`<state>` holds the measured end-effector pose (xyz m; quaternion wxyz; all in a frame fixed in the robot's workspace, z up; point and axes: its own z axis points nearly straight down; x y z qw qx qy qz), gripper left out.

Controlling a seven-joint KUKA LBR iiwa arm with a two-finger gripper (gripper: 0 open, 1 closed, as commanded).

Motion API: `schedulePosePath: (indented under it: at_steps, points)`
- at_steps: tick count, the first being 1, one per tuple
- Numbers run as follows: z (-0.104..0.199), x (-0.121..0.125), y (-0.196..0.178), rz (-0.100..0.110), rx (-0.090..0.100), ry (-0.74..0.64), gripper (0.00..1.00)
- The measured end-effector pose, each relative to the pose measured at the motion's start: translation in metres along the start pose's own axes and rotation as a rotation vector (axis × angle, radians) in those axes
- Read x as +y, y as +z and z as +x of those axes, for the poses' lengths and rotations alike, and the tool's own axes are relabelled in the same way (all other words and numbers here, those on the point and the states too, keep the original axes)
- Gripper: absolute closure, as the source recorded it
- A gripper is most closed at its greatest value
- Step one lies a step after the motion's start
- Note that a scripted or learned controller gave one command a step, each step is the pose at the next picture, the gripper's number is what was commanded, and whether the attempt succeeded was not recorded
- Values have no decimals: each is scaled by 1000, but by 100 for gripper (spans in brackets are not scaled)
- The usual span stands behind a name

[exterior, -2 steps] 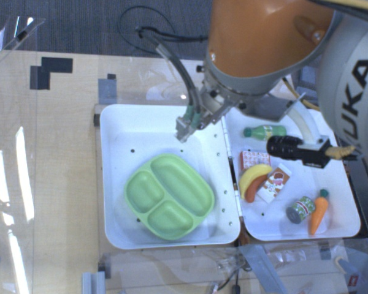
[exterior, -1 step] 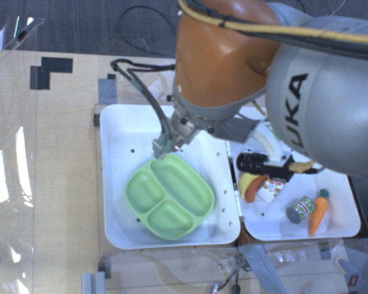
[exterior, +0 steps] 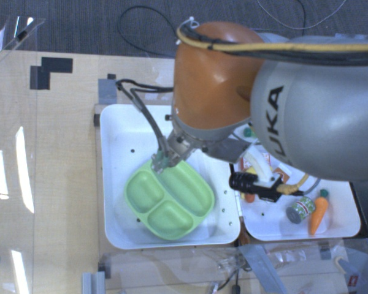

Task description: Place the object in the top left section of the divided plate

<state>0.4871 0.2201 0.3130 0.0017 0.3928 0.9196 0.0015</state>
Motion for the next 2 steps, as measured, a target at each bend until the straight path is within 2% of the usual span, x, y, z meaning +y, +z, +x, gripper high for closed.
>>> schedulePosePath:
  at_steps: [1,2]
  points:
    - [-40,26,23,0,0,-37,100]
    - [-24,-5,190,2,2,24,100]
